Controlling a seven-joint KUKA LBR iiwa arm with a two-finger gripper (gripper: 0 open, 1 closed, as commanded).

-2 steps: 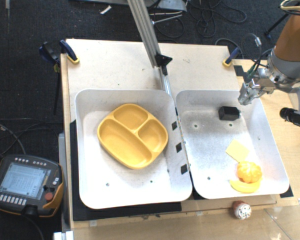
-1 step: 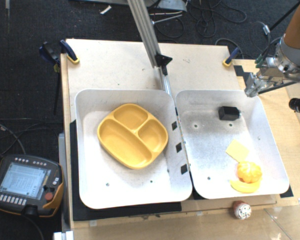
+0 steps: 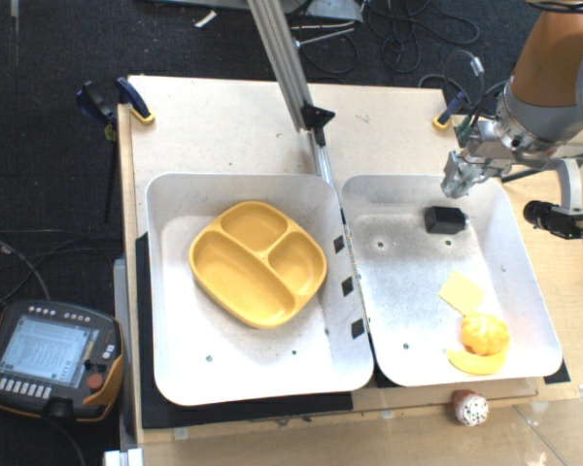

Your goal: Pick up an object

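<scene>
End effector (image 3: 459, 180) hangs over the far edge of the right bin (image 3: 525, 260), just above and beside a black block (image 3: 445, 220); whether its grip is open or closed cannot be told, and nothing shows in it. From the left: a teach pendant (image 3: 49, 355) lies on the floor beside the desk (image 3: 223, 124). Next, the left bin (image 3: 175, 357) holds a yellow divided plate (image 3: 258, 262). In the right bin, the block sits near the far side, and toward the near corner lie a pale yellow slab (image 3: 462, 292), an orange ball (image 3: 485, 334) and a banana (image 3: 474, 362), the ball touching the banana. A speckled ball (image 3: 471, 409) rests on the desk just in front of that bin.
</scene>
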